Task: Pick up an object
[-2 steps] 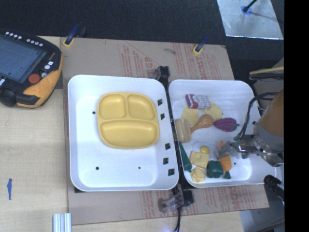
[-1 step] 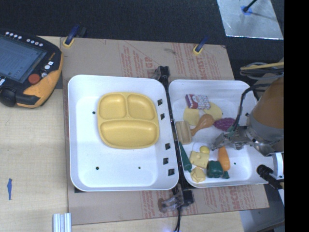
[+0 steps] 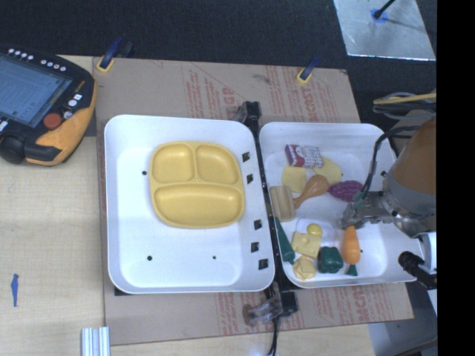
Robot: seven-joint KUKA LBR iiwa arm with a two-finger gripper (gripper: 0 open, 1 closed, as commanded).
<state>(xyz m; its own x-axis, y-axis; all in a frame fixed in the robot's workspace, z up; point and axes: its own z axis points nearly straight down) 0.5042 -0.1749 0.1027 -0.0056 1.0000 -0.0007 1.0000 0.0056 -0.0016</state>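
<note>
In the right bin [image 3: 326,133] lies a jumble of toy food: a red-and-white packet [image 3: 303,155] at the far side, a purple piece [image 3: 345,190], a tan wooden block [image 3: 282,202], yellow pieces [image 3: 307,241], a green pepper [image 3: 329,259], and an orange carrot [image 3: 351,245] lying lengthwise

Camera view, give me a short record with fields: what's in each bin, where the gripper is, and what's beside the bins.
left bin: one yellow divided plate
right bin: a pile of toy food, among it a carrot, a green pepper, a purple piece, a small red and white carton
gripper: low over the right bin, just above the carrot, next to the purple piece
held object: none seen
bench, left: teach pendant
</note>
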